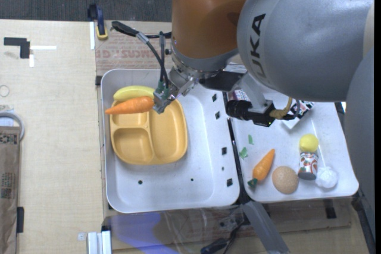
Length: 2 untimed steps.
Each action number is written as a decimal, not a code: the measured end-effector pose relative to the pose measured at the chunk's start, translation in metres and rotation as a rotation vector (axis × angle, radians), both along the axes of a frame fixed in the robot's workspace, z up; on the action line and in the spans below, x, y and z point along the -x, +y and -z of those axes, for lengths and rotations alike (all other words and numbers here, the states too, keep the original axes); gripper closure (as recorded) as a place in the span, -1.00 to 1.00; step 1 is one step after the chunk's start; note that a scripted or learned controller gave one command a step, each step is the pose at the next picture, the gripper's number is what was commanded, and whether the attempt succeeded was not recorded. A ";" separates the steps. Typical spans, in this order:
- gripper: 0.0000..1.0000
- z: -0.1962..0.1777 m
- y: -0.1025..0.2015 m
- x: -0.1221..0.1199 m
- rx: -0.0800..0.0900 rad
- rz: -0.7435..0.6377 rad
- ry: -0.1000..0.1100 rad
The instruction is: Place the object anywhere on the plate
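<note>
Gripper (161,103) pinching carrot (130,106) at its thick end, over plate's (149,140) top rim; banana (133,92) touching behind; plate's lower compartments open.

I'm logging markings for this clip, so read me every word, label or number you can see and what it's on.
"UKA": on the grey arm, black letters, cut off at the top.
Red print on the cardboard strip behind the left bin: too blurred to read.
Label on the small can: too small to read.
</note>
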<state>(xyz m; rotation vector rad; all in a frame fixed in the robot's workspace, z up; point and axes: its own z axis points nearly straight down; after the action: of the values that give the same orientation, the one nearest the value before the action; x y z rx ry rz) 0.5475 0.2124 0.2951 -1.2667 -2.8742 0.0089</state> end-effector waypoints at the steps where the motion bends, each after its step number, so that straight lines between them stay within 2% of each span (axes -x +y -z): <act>1: 1.00 0.086 -0.003 -0.042 -0.003 -0.112 0.000; 2: 1.00 0.184 0.013 -0.023 -0.008 -0.248 -0.015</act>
<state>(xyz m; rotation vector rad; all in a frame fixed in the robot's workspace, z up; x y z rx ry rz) 0.5708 0.2254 0.1109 -0.9040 -3.0195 -0.0124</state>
